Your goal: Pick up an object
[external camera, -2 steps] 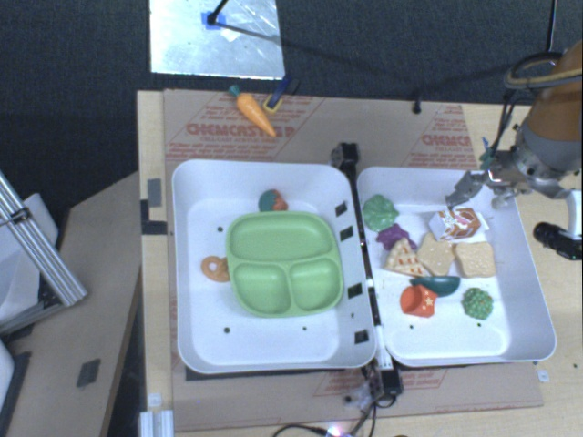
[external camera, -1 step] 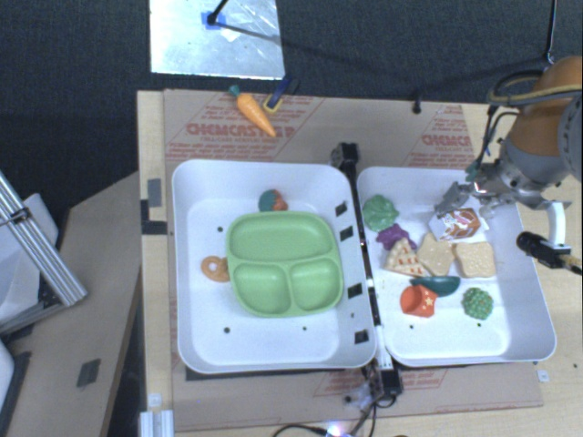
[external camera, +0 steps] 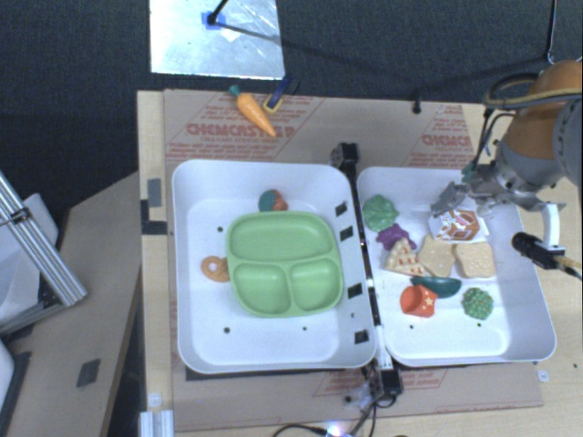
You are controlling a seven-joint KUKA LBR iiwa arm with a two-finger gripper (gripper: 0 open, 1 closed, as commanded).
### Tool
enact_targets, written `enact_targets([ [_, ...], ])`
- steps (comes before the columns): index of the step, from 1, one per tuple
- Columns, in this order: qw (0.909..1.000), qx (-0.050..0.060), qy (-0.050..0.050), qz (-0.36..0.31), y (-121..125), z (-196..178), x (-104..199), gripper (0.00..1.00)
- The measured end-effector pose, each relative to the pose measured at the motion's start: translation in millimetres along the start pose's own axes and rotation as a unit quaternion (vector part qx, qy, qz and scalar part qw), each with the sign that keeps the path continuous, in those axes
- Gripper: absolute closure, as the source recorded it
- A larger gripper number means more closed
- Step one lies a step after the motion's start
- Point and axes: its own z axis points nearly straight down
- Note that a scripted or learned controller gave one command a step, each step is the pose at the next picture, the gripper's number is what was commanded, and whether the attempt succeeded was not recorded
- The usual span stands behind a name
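Note:
My gripper (external camera: 453, 200) hangs low over the back of the right bin (external camera: 524, 321), just above and left of a white and red food piece (external camera: 462, 227). Close by in the same bin lie a leafy green piece (external camera: 379, 212), purple grapes (external camera: 394, 238), a pizza slice (external camera: 403, 261), two toast slices (external camera: 438, 257) (external camera: 475, 260), a red pepper (external camera: 418, 301), a dark teal piece (external camera: 442, 286) and a broccoli floret (external camera: 476, 303). Nothing shows held in the gripper.
The left bin (external camera: 196, 330) holds a green divided plate (external camera: 282, 262), an orange ring (external camera: 215, 269) and a teal and red piece (external camera: 271, 200). A toy carrot (external camera: 255, 114) lies on the bench behind the bins. A black divider (external camera: 358, 244) runs between the bins.

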Motion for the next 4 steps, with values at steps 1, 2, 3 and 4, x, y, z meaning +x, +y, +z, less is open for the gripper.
enact_targets([
  [1, 1.0000, -0.003, 0.003, -0.002, 3.2, -13.2, 3.6, 1.00],
  [2, 1.0000, 0.004, 0.001, 0.001, 1.5, -77.2, 2.5, 1.00],
  [3, 1.0000, 0.005, 0.001, 0.001, 3.1, -111.8, 2.3, 1.00],
  [4, 1.0000, 0.006, 0.002, 0.000, -7.0, -120.8, 52.6, 1.00],
])
